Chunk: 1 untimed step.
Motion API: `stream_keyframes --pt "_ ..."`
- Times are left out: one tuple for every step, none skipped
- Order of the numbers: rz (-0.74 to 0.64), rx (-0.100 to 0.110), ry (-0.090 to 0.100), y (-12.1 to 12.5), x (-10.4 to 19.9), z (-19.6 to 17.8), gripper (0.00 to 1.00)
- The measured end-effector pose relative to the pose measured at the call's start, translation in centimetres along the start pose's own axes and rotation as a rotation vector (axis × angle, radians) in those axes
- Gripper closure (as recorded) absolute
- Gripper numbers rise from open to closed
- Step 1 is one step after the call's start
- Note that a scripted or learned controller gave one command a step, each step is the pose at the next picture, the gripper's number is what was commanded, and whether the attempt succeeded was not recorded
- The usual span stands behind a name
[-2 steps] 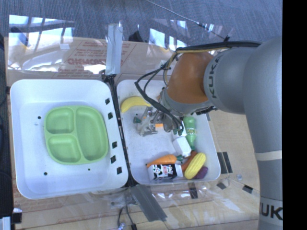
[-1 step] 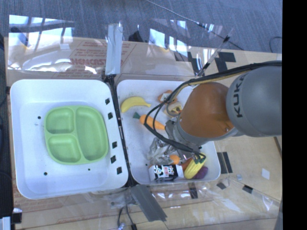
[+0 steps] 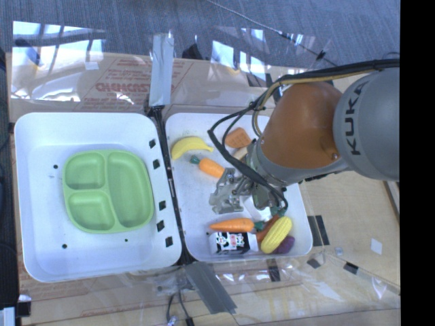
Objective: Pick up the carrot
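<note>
Seemingly nothing is lifted yet — the gripper (image 3: 234, 190) hangs between two carrots, one (image 3: 207, 166) just above-left, another (image 3: 232, 225) just below; whether it grips anything, I cannot tell.

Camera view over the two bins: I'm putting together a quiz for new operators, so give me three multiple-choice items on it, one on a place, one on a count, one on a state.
1. Where is the green plate?
A. In the right bin
B. In the left bin
C. On the bench outside the bins

2. How many compartments does the green plate have?
A. Two
B. Three
C. Five

3. How is the carrot next to the small carton?
A. Lying flat on the floor of the right bin
B. Hanging in the air under the arm
C. Resting on the green plate

Answers:
1 B: the plate sits in the middle of the left bin.
2 B: ridges split it into two small sections and one long one.
3 A: it lies on its side on the bin floor, just above the carton.
</note>
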<state>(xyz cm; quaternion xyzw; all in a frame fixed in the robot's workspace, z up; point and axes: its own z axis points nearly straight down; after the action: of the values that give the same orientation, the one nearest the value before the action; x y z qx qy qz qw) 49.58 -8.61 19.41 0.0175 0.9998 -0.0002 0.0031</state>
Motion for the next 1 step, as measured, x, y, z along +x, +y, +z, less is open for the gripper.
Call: stream_keyframes --pt "0.723 0.002 0.004 0.90 0.70 0.19 1.00"
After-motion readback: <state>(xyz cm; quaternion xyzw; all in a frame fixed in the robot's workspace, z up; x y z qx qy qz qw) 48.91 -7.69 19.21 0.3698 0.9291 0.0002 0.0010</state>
